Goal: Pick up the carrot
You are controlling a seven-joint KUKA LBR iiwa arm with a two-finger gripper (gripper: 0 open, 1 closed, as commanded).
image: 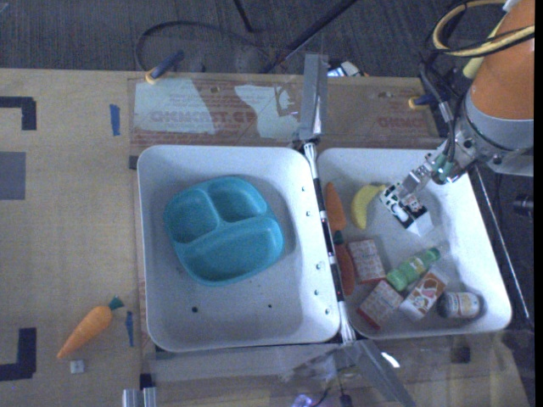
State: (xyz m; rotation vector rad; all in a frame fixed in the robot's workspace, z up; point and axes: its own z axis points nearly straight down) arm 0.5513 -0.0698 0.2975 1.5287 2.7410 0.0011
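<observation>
Carrot (pixel 335 208) not yet picked up; it lies in right bin (pixel 488 253) against the left wall, beside a banana (pixel 366 203); gripper (pixel 405 204) is poised low nearby w/ nothing seen held, finger state can't be told; approach, grasp & lift all judged left.

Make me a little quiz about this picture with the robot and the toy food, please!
1. True or false: the blue divided plate lies in the left bin.
2. Which thing lies closest to the gripper? A) the yellow banana B) the green bottle C) the small can
3. Fill in the missing word: a carrot with a green top lies on the wooden bench, ______ both bins.

Key: 1 true; 2 A; 3 outside.
</observation>
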